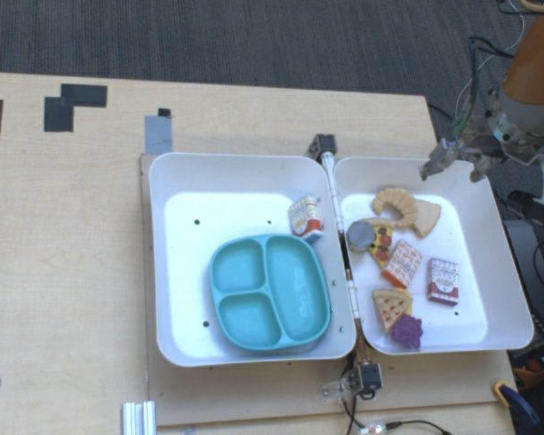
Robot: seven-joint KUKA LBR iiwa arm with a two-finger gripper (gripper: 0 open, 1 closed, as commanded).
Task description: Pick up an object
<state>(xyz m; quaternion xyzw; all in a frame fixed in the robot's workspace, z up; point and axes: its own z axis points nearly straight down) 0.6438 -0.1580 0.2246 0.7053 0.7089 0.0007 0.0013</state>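
Two shallow white bins sit side by side on a pale wooden bench, seen from above at a slant. The left bin point(177, 243) holds a teal divided plate point(270, 291) with three compartments at lower centre, and a small white-and-red carton point(305, 217) just above the plate's upper right corner, close to the wall shared with the other bin.

The right bin point(503, 270) holds a cluster of toy foods. A tan croissant-shaped piece point(404, 209) lies near the top of the cluster. Below and left of it is a grey round disc point(360, 235), touching a yellow-and-red piece point(380, 244) too small to identify. A red-and-white checked packet point(403, 263) lies beside these, and a red-and-white box point(442, 281) stands apart to its right. A pizza slice point(392, 305) and a purple lump point(406, 332) rest near the bin's lower edge, touching each other.

The arm enters at the upper right corner of the frame, its orange band point(535, 66) cut off by the frame edge. The gripper point(455, 163) hangs over the upper right rim of the right bin, its two grey fingers spread apart with nothing between them, well clear of the toy foods. The wrist is partly masked by cables.

Dark tape patches point(72, 105) mark the bench at upper left.
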